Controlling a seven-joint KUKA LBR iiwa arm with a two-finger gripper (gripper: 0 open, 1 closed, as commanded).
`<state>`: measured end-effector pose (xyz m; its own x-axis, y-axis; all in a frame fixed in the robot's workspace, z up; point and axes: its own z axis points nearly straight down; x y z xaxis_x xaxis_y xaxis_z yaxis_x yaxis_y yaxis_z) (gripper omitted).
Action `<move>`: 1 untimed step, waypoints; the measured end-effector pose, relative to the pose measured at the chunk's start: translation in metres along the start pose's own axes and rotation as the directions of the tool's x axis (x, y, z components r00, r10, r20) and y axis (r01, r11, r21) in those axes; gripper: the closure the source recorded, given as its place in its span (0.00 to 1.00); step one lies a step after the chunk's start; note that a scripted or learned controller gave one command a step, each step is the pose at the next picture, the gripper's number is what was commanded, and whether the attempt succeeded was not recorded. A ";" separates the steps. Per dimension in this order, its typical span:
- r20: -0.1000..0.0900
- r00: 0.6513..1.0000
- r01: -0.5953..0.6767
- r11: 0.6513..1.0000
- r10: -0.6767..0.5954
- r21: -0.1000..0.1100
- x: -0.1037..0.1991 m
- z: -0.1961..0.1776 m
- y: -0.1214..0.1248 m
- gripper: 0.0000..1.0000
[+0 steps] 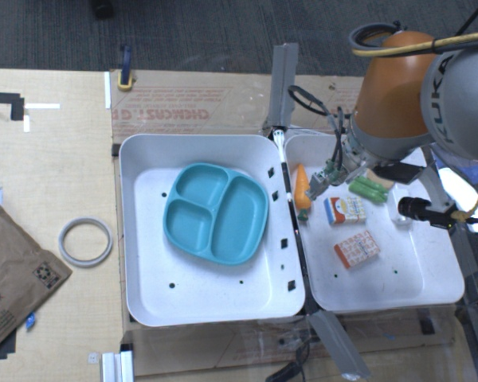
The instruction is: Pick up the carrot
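At the far left of the bench a brown cardboard flap [12, 273] lies at a slant, and just to its right a grey tape ring [85, 240] rests flat on the wood. Next come the 2 white bins side by side. The left bin [143, 293] holds a teal plate [216, 212] with 3 compartments, lying flat near the bin's middle and apart from every wall. Across the divider, the right bin [430, 289] holds the carrot [301, 187]: it lies lengthwise against that bin's left wall, toward the far end, its orange body running roughly along the wall. Just right of the carrot the gripper [325, 177] hangs low over the bin, near the carrot yet not clasping it; nothing shows between its fingers, and whether they are spread or pressed together cannot be told from this slant. Below and right of it a small carton [345, 210] with red, white and blue print lies flat, and nearer the front sits a red and white patterned box [357, 249]. A green item [369, 189] lies just beyond the carton, under the arm's orange band [394, 82].
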<state>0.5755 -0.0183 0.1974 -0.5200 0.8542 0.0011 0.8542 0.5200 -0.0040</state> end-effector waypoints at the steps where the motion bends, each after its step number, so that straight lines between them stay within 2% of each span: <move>1: 0.000 1.000 0.000 1.000 0.000 0.000 0.000 0.000 0.000 0.00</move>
<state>0.5755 -0.0183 0.1974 -0.5201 0.8541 0.0012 0.8541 0.5201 -0.0041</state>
